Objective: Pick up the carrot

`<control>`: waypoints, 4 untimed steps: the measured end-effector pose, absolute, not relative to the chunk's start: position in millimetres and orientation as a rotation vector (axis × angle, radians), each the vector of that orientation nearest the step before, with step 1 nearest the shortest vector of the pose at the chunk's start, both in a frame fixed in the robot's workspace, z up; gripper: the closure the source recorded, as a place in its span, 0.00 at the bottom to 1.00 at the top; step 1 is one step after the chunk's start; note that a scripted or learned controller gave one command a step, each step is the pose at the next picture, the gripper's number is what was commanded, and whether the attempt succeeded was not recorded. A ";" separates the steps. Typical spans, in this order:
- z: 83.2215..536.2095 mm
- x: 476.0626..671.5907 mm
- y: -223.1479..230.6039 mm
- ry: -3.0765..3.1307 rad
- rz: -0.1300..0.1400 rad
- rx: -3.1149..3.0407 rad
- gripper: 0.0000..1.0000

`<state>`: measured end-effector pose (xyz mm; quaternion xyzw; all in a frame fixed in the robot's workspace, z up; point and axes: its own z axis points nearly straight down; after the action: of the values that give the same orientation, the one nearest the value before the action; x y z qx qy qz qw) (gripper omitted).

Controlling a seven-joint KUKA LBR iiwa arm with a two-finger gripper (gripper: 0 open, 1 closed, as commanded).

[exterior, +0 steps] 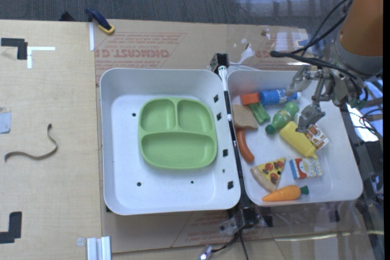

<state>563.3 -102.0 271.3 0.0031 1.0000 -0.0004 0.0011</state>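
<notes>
While the arm (364, 15) is reaching in from the right, its gripper (308, 120) is hanging over the right bin (348, 187), with the fingers standing a little apart and nothing between them; one fingertip is sitting just above the yellow bottle (297, 139).

Right bin, contents:
- carrot (284, 193), orange with a green tip, lying flat near the front wall, well apart from the gripper.
- pizza slice (270, 171), just behind the carrot.
- small carton (305, 168), white with red and blue print, beside the pizza slice.
- yellow bottle, tilted, with a printed label by its right end.
- green bottle (281, 118), leaning just beside the yellow one.
- blue bottle (275, 96), lying toward the back.
- orange block (249, 98) and a green piece (259, 112), touching at the back left.
- bread slice (244, 117) and a sausage (244, 145), along the left wall.

Left bin (116, 192): a green divided plate (178, 133) is sitting in the middle.

Bench (42, 94): a blue and yellow clamp (99, 20) is lying at the back, and a curled strip (33, 150) at the left.
</notes>
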 end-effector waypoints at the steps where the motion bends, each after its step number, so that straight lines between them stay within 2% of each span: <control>1: 191.5 517.1 -62.5 3.073 0.002 -0.649 0.00; 2: 191.6 486.3 11.8 3.063 0.002 -0.696 0.00; 3: 191.9 525.3 -49.3 3.132 0.000 -0.186 0.00; 4: 191.5 498.4 -46.8 3.085 0.001 -0.590 0.00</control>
<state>498.4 -46.8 191.5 -0.1878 0.9822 0.0004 0.0004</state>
